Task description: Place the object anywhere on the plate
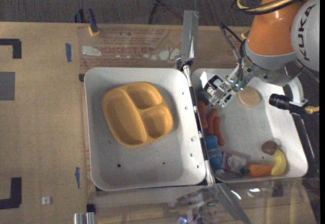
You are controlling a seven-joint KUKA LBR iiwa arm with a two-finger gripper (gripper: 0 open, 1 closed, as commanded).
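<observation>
Nearest, crowded against the front wall of the right bin (300, 166): banana (278, 162) and carrot (260, 170). Further back, sausages (210, 121) lined along its left wall, likely the thing to pick, not yet carried over. Alongside, in the left bin (101, 167), the yellow plate (137, 114), set clear for an easy drop. Beyond, jaws poised just past the sausages, beside a round biscuit (249, 97); cannot tell how wide, nothing seen between them.
</observation>
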